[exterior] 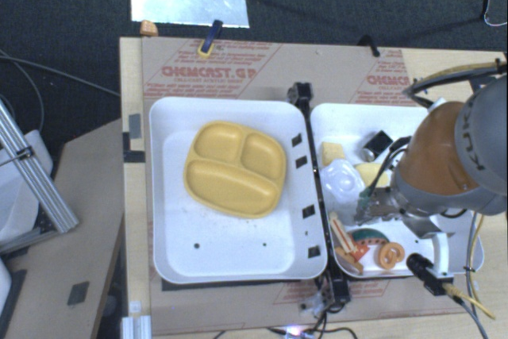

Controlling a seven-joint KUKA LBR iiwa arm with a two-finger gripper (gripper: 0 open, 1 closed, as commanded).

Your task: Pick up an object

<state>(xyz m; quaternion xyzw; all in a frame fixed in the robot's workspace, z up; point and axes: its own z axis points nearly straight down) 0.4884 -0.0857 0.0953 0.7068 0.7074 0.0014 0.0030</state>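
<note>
Two white bins sit side by side on the worktop (262, 67). The end effector (367, 212) hangs low in the right bin (349, 117); whether it grips anything, I cannot tell. Below it lies one pretzel (390, 255), above it one clear cup (342, 177). Far left, one yellow divided plate (236, 167) lies in the left bin (171, 194).

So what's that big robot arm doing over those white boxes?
It is trying to pick something up. The grey and orange arm reaches in from the right and hangs low over the right bin, where small toy foods lie, such as a pretzel and a clear cup. Its hand is hidden under the arm, so a grab can't be confirmed. The left bin holds a yellow divided plate, untouched.
</note>
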